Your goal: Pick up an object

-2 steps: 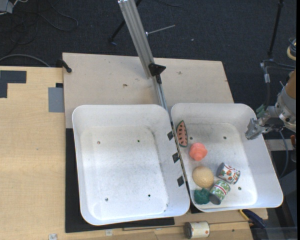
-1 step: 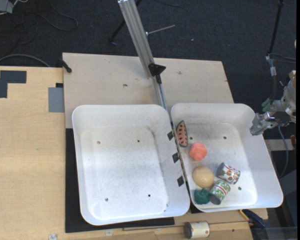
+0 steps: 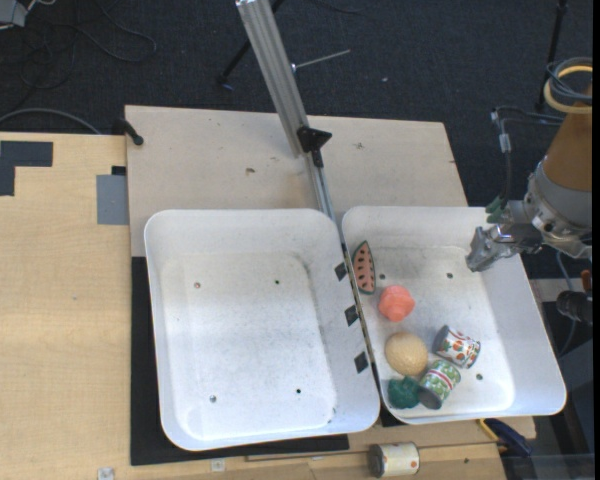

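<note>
On my left lies the left bin (image 3: 250, 328), its white floor speckled with grey dust. The aluminium rail (image 3: 280, 78) slants up from the seam between the bins toward twelve o'clock.

In the right bin (image 3: 500, 308) the objects crowd the side nearest the seam. A watermelon-slice toy (image 3: 364, 267) lies against the dividing wall at about nine o'clock from the bin's middle. Just beside it, toward five o'clock, sits an orange-pink ball (image 3: 397, 302). Below that rests a tan ball (image 3: 406, 352), with a dark green lump (image 3: 404, 393) at its six o'clock. Two small printed cans lie tipped: one can (image 3: 456, 346) at three o'clock of the tan ball, the other can (image 3: 439, 382) touching the green lump.

My gripper (image 3: 482, 250) hangs over the bin's two o'clock edge, well apart from everything, gripping nothing; how its tips are set I cannot tell.
</note>
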`<state>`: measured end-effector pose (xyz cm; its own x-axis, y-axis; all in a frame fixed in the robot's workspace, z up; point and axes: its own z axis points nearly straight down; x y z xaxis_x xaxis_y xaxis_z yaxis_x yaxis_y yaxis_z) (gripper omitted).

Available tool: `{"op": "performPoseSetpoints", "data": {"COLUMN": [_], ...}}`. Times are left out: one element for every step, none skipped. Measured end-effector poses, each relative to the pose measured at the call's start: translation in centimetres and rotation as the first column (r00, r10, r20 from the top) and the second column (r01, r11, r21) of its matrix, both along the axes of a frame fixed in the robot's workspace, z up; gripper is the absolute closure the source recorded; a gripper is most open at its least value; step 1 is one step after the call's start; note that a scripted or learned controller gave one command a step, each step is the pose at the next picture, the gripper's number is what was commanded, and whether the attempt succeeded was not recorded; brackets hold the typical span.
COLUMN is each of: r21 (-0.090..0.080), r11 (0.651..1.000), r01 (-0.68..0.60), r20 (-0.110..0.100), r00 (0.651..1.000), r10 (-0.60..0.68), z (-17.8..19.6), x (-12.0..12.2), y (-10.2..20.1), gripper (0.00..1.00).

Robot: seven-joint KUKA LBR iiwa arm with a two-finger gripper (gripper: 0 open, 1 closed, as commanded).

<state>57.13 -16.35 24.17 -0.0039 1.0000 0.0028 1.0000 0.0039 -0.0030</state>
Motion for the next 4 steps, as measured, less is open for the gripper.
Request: {"op": "performPoseSetpoints", "data": {"r21": [0.000, -0.001, -0.001, -0.001], "r11": [1.000, 1.000, 1.000, 1.000], "r01": [0.000, -0.001, 0.001, -0.001], "r20": [-0.001, 0.002, -0.002, 0.001], "r00": [1.000, 1.000, 1.000, 1.000], "r10": [0.000, 0.001, -0.001, 0.001], "z": [-1.3, -0.3, -1.4, -1.1], "x": [1.0, 2.4, 3.0, 3.2], "y": [4.9, 10.3, 15.0, 20.4], "gripper": [1.00, 1.00, 1.00, 1.00]}}
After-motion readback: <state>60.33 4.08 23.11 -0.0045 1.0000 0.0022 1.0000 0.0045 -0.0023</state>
